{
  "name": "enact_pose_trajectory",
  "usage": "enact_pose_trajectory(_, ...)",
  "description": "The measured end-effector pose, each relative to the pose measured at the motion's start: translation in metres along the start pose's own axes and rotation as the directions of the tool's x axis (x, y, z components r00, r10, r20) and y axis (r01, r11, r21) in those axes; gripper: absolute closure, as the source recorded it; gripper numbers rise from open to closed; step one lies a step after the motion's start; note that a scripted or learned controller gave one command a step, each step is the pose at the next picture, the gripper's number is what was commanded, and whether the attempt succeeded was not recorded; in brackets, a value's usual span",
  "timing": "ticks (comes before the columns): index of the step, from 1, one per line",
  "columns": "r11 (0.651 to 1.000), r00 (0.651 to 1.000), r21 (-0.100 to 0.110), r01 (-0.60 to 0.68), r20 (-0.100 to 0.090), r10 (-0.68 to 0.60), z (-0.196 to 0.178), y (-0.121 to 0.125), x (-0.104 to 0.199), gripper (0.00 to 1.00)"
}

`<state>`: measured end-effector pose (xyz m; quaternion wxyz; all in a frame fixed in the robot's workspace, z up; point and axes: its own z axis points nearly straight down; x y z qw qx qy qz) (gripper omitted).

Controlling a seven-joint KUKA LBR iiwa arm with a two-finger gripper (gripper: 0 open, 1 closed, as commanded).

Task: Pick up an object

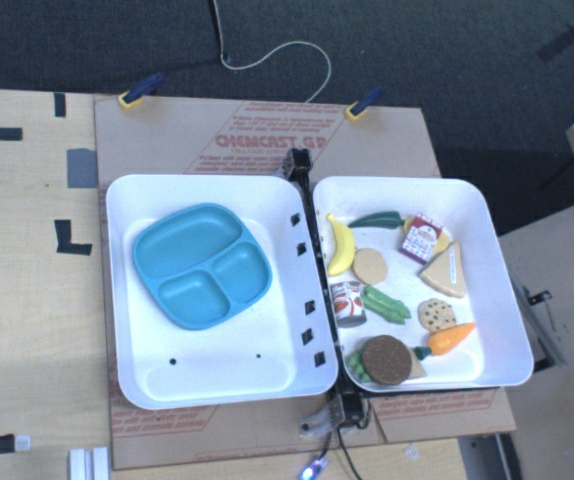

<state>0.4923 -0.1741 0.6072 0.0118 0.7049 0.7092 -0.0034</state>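
Camera view has all the candidates piled in the right bin (497, 268), so pick your poison. The banana (341, 245) lies near the bin's left wall, just beside a tan round disc (371, 266). My guess is it's a light, hard plastic toy, a bit slick, and the curve means you'd want to pinch it across the middle where it's narrowest, not along the length.

Below it there's a small can (348, 303) close to the divider wall, touching or nearly touching a green pepper-ish thing (386, 304). Further toward the front sits a dark burger patty (386, 359), with a carrot (451, 337) and a cookie (435, 314) off to its right. The cheese wedge (447, 269) and a red carton (420, 236) sit near the back right, and a green bean (376, 220) is just behind the banana.

Stuff is packed fairly close, so the can looks awkward to reach against that wall. The carrot has more room around it.

The left bin (127, 268) holds a blue divided plate (202, 265). As for the claw, can't say whether it's apart or together.
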Motion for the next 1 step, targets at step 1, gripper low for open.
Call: enact_pose_trajectory(1,1.000,1.000,-0.001,0.001,0.001,-0.001,-0.0101,0.0007,0.0001,1.00)
